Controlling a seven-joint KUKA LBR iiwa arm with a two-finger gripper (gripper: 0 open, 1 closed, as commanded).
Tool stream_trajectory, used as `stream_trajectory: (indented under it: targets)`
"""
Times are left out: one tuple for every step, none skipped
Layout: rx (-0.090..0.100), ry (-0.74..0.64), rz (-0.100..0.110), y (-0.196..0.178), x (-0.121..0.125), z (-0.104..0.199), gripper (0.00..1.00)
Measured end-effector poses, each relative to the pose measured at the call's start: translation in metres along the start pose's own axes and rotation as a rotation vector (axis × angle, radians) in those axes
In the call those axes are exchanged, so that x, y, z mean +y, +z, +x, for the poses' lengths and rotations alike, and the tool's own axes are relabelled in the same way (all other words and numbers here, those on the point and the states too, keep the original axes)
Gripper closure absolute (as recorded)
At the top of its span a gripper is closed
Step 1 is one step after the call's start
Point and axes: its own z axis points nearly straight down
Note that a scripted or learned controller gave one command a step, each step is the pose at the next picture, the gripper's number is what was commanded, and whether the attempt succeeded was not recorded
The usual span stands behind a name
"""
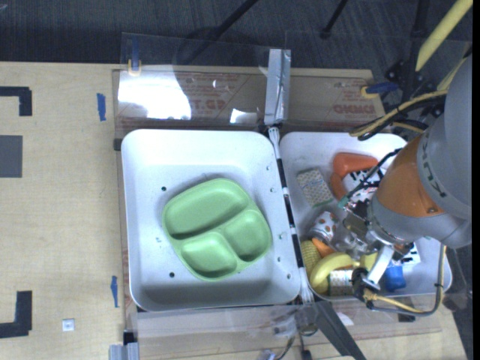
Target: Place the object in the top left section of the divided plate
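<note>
We see the wooden bench point(60, 223) carrying two shallow white bins side by side. The left bin point(139, 193) fills the middle of the view, and the right bin point(311, 147) sits touching it at its 3 o'clock. The grey arm point(454, 163) comes in from 3 o'clock, and its orange band point(405, 190) hangs over the right bin.

The green divided plate point(217, 227) lies flat in the middle of the left bin, turned at a slant. Its largest section point(201, 207) faces 11 o'clock and the two smaller ones face 3 and 6 o'clock.

The gripper point(352, 235) is low over the clutter in the right bin. We cannot tell whether it is released or clenched, and we see nothing held in it.

The loose things all lie in the right bin, well apart from the plate. An orange object point(352, 163) lies at 12 o'clock of the gripper. The banana point(330, 267) lies just beside the gripper at 7 o'clock, against the bin's near wall. A speckled grey pad point(314, 186) is at 11 o'clock, a blue item point(394, 277) at 4 o'clock, and a small orange piece point(321, 246) just above the banana.
</note>
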Motion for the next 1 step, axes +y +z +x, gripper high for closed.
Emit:
stream_trajectory:
  targets:
    - [0.000,0.127,0.002,0.0002,0.0031,-0.0051,1.00]
